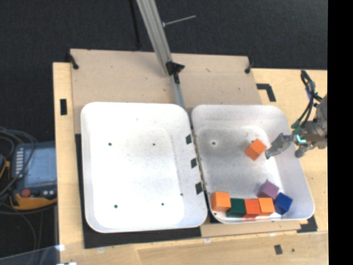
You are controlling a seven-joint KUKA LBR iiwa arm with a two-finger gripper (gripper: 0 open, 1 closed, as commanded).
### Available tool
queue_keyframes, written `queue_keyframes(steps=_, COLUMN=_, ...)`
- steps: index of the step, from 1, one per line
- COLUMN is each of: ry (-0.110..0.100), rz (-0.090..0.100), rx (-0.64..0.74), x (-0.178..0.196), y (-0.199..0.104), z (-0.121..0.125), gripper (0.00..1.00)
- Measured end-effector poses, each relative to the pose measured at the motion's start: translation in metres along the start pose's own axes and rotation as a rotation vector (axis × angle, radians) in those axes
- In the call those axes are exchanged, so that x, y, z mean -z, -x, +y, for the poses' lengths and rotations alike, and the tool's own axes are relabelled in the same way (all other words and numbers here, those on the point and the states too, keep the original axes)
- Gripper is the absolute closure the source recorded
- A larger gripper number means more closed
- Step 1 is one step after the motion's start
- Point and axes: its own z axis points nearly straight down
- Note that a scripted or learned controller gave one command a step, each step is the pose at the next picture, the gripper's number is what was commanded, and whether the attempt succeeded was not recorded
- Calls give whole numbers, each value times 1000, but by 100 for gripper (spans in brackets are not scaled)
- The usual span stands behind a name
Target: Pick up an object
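One small orange cube [255,149] sits apart in the right white plastic bin [231,120], and we see the grey two-finger gripper [276,147] just beside it, on its right. We cannot tell its grip. Six more coloured blocks [251,205] line the bin's near wall.

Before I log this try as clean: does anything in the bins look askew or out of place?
One orange cube sits tilted and alone mid-bin in the right white bin, near the gripper. The other blocks, among them a green cube and a blue cube, huddle along the near wall.
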Motion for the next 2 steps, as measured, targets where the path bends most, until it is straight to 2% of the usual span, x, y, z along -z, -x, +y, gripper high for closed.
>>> queue_keyframes(steps=1, ry=5, rz=-2, rx=-1, x=2, y=0, z=1, gripper=0)
queue_keyframes(steps=2, ry=-1, rz=-2, rx=-3, x=-55, y=7, z=7, gripper=0)
